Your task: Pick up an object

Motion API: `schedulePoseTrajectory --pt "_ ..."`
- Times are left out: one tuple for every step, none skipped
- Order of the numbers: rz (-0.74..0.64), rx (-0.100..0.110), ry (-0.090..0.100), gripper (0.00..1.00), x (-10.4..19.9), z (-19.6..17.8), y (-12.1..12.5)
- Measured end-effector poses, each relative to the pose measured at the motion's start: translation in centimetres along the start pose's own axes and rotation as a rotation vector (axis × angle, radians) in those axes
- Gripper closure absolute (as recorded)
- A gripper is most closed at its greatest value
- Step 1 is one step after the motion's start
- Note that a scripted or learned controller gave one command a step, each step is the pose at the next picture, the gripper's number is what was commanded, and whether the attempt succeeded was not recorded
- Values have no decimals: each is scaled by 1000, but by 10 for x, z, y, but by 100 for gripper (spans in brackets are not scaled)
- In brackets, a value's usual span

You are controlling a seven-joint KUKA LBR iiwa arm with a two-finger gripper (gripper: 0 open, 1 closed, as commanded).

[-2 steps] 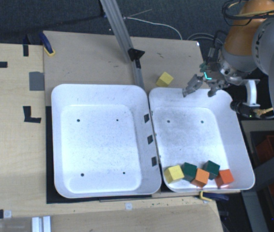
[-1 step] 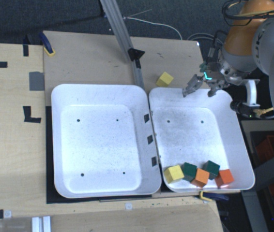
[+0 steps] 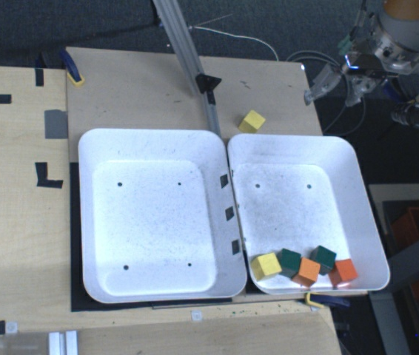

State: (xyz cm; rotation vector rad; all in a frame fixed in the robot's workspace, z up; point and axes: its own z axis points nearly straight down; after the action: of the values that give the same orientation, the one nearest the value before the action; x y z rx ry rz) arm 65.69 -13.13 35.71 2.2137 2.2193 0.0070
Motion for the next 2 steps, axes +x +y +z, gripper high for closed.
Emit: schedulePoseTrajectory --pt "1 9 0 0 0 6 -1" --pt "0 15 3 0 43 44 -66"
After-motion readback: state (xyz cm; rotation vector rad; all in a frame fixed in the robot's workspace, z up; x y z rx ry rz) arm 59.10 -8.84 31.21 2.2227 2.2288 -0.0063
